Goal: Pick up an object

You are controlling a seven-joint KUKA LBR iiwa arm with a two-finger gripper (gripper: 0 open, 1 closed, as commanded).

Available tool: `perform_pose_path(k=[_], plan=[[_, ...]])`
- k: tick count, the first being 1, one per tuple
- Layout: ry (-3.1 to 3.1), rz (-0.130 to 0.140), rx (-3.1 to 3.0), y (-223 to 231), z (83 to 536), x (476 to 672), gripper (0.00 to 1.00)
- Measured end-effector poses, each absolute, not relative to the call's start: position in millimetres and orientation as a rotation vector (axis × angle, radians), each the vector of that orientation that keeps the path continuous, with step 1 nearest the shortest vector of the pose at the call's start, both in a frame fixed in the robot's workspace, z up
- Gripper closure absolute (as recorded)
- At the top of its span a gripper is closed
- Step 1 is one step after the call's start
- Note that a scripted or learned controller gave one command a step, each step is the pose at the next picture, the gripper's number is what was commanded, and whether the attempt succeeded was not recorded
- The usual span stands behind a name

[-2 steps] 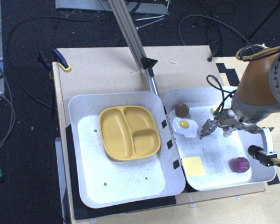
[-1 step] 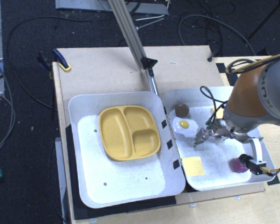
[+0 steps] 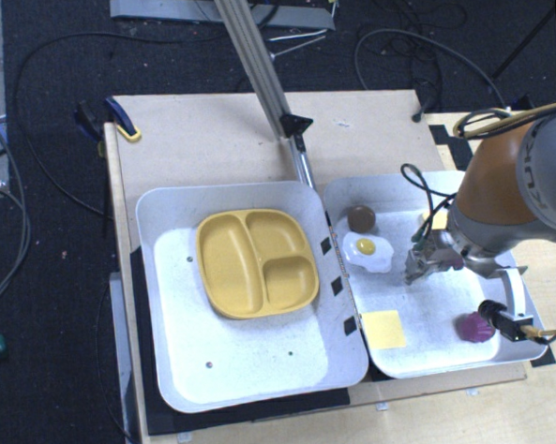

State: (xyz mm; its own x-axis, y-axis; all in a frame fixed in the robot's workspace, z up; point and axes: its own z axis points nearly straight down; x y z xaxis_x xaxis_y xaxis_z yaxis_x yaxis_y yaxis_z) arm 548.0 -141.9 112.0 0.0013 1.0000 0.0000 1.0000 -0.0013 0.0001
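The right bin [image 3: 437, 357] holds a fried egg toy [image 3: 368, 253], a brown round piece [image 3: 360, 219], a flat yellow cheese slice [image 3: 384, 329] and a purple plum-like fruit [image 3: 473, 326]. My gripper [image 3: 418, 266] hangs low over the middle of that bin, just right of the egg and above the cheese slice. I see nothing between its fingers. The orange-banded wrist [image 3: 501, 189] covers the bin's far right part.
The left bin [image 3: 174, 363] carries a yellow divided plate [image 3: 258, 262]. A metal pole [image 3: 264, 76] slants down to the gap between the bins. Black cables loop near the wrist and a black-yellow fitting [image 3: 505, 323] sits beside the purple fruit.
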Motion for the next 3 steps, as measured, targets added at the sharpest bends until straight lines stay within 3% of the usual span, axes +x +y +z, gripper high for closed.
perform_pose_path(k=[2,3], plan=[[2.222,0.004,2.214,-138,198,556.3,1.0],[2.224,0.002,2.216,-137,208,557.0,1.0]])
